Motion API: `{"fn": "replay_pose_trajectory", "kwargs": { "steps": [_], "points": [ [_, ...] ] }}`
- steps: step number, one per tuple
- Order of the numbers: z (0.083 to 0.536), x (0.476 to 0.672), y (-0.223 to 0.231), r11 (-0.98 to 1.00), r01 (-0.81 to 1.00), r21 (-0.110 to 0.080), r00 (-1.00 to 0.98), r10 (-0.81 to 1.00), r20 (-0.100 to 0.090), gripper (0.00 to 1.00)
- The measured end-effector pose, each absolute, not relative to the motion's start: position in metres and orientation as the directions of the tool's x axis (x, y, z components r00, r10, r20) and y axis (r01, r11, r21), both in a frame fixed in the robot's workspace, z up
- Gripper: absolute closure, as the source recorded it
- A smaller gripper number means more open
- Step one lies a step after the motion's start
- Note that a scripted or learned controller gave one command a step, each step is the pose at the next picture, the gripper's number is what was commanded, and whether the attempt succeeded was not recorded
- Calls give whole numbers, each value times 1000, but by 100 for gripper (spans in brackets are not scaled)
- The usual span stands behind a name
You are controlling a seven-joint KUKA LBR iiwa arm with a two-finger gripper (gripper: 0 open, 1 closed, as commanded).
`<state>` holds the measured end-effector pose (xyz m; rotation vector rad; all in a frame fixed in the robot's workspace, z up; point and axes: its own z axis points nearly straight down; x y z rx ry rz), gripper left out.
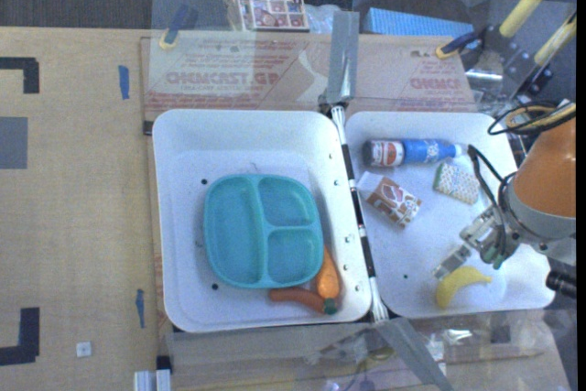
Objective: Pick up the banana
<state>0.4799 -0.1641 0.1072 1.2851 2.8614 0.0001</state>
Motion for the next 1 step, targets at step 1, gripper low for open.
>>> {"fn": "replay_pose_trajectory", "kwargs": {
  "steps": [1],
  "points": [
    [128, 480, -133, 764, 645, 2, -764, 645, -5, 0]
  ]
}}
